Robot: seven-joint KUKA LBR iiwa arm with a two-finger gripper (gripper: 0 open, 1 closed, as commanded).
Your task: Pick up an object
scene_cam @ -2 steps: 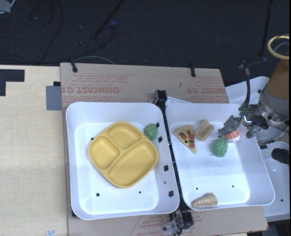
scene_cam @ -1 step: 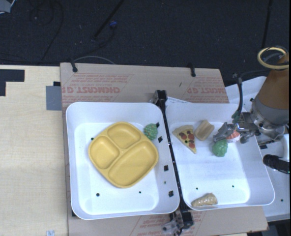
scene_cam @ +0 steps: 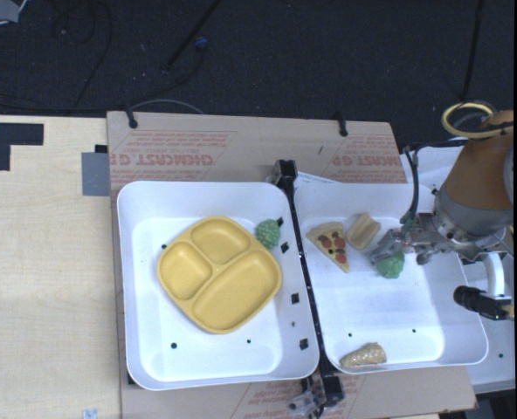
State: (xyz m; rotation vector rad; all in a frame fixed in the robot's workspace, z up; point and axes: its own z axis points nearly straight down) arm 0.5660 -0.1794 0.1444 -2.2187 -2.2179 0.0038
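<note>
Green broccoli-like toy (scene_cam: 389,266) lies in the right bin (scene_cam: 416,321), touching the gripper (scene_cam: 391,253) from just below-left, beside the pizza slice (scene_cam: 331,244); whether the gripper is spread cannot be told.

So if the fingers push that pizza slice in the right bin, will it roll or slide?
The pizza slice looks flat and wedge-shaped, so it would probably slide, not roll. It appears to be rigid toy food, likely light. The beige piece beside it might get nudged.
</note>
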